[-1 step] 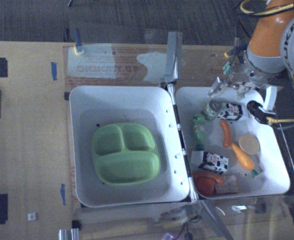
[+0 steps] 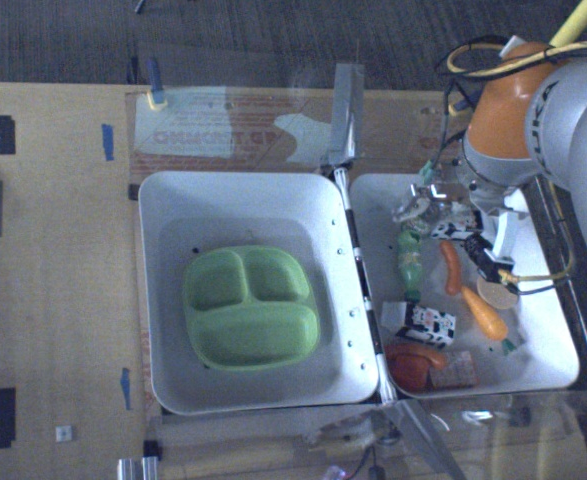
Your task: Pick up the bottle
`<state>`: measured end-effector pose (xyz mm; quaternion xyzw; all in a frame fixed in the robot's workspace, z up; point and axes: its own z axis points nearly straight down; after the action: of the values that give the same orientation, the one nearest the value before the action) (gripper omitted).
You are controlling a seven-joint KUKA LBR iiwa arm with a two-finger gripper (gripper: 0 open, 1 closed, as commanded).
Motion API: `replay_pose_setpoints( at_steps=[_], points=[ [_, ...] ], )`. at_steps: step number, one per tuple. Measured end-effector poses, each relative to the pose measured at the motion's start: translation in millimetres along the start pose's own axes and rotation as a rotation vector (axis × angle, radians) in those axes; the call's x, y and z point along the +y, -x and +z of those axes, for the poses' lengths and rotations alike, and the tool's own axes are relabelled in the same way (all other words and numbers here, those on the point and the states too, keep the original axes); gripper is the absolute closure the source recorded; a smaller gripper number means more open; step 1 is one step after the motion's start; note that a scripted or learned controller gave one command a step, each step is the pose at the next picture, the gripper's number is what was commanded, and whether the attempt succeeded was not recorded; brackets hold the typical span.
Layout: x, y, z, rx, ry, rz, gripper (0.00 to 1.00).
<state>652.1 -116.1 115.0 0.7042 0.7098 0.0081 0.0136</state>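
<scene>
The bottle (image 2: pixel 410 266) is small, green and translucent. It lies lengthwise in the right bin (image 2: pixel 543 368), close to that bin's left wall. My gripper (image 2: pixel 419 204) hangs over the upper left part of the right bin, just above the bottle's top end. I cannot tell whether it touches the bottle. The grey arm with its orange band (image 2: pixel 503 113) reaches in from the upper right.
Beside the bottle in the right bin lie an orange sausage-shaped toy (image 2: pixel 453 268), a carrot (image 2: pixel 485 314), a cow-patterned carton (image 2: pixel 431 322) and a red item (image 2: pixel 415 364). The left bin (image 2: pixel 163 208) holds a green divided plate (image 2: pixel 251 306). A metal divider (image 2: pixel 345 118) stands behind the bins.
</scene>
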Motion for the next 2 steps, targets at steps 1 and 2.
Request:
replay_pose_setpoints(
  at_steps=[1,2],
  points=[
    [3,-1,-14,0.002,0.008,0.000,1.00],
    [15,-71,-146,0.006,-0.028,0.108,1.00]
  ],
)
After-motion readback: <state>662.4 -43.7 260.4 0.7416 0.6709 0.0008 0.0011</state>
